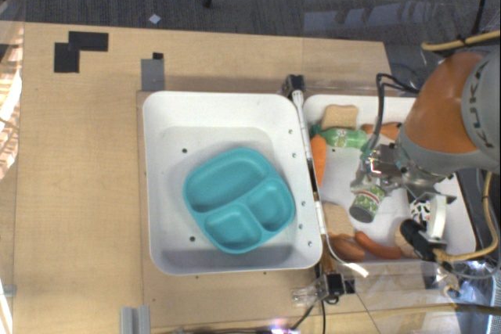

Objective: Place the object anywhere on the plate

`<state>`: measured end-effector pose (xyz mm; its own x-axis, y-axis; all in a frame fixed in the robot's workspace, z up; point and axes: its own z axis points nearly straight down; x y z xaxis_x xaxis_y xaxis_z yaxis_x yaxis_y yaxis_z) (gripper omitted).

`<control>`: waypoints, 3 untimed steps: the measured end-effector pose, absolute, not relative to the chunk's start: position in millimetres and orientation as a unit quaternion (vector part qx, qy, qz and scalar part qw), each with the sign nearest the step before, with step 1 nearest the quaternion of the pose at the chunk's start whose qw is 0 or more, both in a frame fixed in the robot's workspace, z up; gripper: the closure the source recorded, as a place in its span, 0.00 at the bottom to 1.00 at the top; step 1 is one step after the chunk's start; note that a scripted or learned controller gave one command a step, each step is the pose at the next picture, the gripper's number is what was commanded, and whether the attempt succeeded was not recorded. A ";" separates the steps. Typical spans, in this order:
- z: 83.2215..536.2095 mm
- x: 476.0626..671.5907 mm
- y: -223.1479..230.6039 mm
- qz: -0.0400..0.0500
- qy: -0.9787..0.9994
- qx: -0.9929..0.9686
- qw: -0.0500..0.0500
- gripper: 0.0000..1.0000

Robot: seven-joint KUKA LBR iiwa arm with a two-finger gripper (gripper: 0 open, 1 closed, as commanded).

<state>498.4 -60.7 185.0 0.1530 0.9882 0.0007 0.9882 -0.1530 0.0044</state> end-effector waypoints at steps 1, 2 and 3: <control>184.4 493.2 5.8 0.001 0.619 0.785 0.000 1.00; 213.8 487.9 72.2 0.002 0.581 0.814 -0.001 1.00; 223.1 492.3 154.8 0.000 0.468 0.884 -0.001 1.00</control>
<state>492.3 154.8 223.1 0.5614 0.8275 0.0011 0.8275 -0.5614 -0.0026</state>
